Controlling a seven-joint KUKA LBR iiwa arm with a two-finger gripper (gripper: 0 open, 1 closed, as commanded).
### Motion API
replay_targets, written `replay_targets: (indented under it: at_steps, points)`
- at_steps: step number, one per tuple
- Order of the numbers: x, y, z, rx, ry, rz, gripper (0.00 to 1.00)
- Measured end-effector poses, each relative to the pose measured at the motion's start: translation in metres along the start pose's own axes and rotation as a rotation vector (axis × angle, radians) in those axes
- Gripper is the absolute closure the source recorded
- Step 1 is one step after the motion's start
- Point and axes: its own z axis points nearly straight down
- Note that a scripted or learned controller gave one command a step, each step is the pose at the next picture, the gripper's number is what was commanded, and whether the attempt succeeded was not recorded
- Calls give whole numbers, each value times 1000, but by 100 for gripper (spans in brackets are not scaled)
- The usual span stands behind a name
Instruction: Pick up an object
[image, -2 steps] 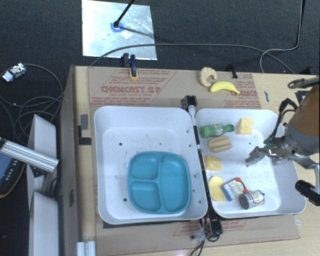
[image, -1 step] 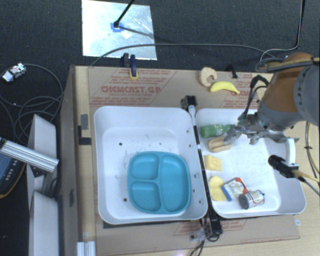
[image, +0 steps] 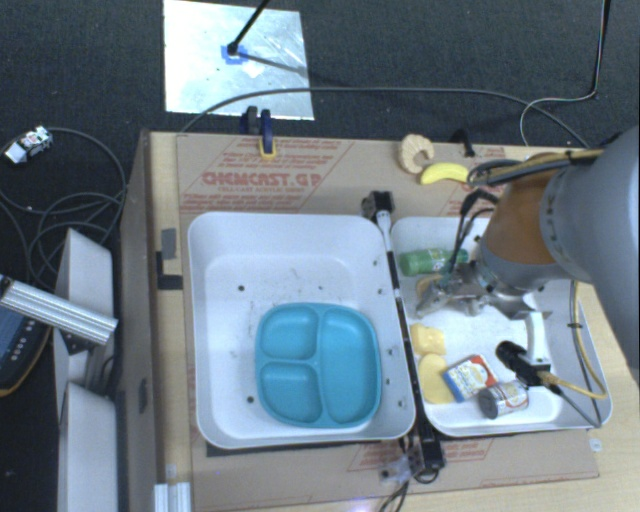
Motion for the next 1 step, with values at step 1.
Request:
replay_targets:
  at_steps: [1]
  points:
    - [-13,56,-1,-1,-1,-1,0]
